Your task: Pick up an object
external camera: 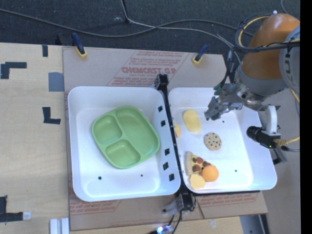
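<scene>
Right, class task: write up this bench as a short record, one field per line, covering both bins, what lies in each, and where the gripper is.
left bin: holds a green tray with three compartments
right bin: holds a yellow piece, a cookie, a pizza slice and an orange
gripper: over the right bin, above and right of the yellow piece
held: nothing seen between the fingers
</scene>
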Controlling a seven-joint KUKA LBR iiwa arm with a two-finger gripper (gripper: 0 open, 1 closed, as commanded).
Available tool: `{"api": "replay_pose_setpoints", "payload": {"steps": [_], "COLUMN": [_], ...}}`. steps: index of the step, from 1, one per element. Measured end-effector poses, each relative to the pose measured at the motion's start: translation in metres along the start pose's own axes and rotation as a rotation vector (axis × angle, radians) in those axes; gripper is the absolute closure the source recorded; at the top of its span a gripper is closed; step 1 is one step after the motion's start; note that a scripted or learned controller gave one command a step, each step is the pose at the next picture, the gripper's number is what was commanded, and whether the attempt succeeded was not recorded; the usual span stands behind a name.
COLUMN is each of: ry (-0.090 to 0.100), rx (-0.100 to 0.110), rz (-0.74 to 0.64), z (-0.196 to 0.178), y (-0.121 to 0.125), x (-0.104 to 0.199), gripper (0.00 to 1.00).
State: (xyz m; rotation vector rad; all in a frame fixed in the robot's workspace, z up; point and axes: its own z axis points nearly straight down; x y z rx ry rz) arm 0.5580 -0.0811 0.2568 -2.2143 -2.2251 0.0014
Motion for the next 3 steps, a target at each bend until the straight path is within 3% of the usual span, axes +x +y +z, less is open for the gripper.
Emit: {"api": "replay_pose_setpoints", "payload": {"steps": [3], "ry": [0.0], "rx": [0.0], "rz": [-0.002], "z": [0.003], "y": [-0.014], "x": [0.171], "gripper": [1.0]}}
